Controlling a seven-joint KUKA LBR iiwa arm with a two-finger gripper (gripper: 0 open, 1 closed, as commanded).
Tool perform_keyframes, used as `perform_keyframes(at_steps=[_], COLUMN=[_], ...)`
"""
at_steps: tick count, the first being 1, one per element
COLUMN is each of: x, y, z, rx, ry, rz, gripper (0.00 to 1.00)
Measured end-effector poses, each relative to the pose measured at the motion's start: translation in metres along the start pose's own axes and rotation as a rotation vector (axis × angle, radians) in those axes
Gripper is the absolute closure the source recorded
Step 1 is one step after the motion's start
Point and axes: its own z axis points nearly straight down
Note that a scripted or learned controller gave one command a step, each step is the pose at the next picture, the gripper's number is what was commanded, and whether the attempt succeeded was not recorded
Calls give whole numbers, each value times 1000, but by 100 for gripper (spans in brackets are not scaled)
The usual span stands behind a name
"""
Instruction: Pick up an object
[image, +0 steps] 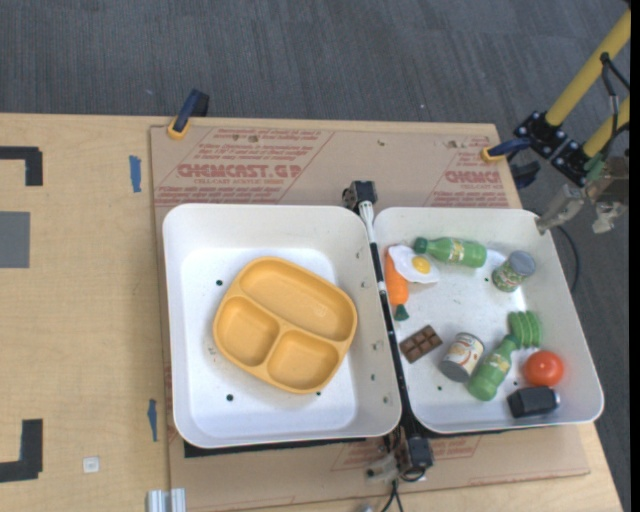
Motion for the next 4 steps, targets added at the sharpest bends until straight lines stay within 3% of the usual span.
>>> perform_keyframes(at_steps=[1,2,3,4], x=[51,52,115,105], y=[8,-78,-122,-58], z=[89,144,186,186], rx=[1,1,-2,-4], ry=[1,1,0,-1], rz=[-192,-208,-401,-800], gripper=[0,0,0,0])
